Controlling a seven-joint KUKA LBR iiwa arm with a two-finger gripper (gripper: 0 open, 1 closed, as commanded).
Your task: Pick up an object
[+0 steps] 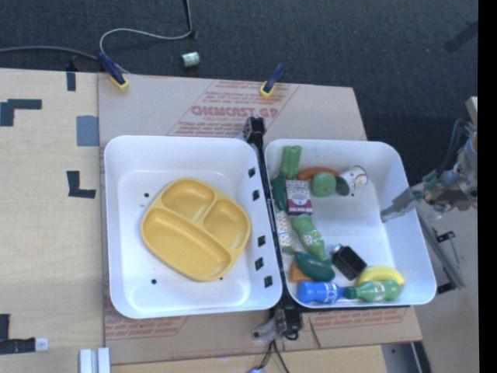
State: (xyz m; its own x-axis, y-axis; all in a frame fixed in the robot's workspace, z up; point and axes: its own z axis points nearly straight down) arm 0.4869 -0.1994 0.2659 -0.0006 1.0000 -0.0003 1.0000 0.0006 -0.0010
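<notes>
Now | gripper (404, 206) over right bin (411, 266) edge | finger state unclear | yellow tray (196, 228) left bin (124, 231)

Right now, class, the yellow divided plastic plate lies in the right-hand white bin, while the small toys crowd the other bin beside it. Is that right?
Not quite. The camera view shows the yellow divided plastic plate lying in the left-hand white bin, not the right-hand one. The rest stands: the small toys, such as the blue bottle and yellow banana, crowd the other bin beside it.

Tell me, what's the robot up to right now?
Gripper at right bin's right rim, holding nothing seen. Toys piled along bin's left side, untouched. Yellow plate in left bin.
</notes>
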